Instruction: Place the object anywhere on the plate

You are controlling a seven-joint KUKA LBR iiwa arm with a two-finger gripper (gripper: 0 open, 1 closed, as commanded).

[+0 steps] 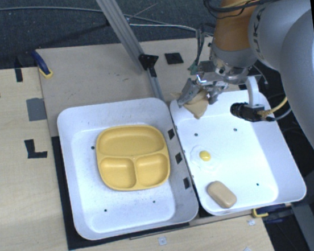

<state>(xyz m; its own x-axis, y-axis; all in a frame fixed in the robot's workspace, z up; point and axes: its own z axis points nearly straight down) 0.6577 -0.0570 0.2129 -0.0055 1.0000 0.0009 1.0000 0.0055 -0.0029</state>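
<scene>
Plate (133, 163) is what we want to reach, and it lies in the left bin (75, 161). It is yellow, with three sections, and nothing is on it yet.

We see our gripper (198, 95) at the top left corner of the right bin (262, 137). A small tan piece (197, 108) sits between its fingers, so we think the fingers are pressed around it. The piece looks like a little wedge, and it seems lifted just above the bin's back edge. We cannot be fully sure how firm the hold is.

From the tan piece, the plate is to the left and toward the front of the bench. The wall between the two bins stands in the way, so we think we need to stay high as we cross it. The plate is wide, so any of its three sections should do.

Two other things lie in the right bin. A small yellow ball (205, 156) rests near the middle. A tan oval lump (221, 194) lies near the front edge. Both are well apart from our gripper and are not touching each other.
</scene>
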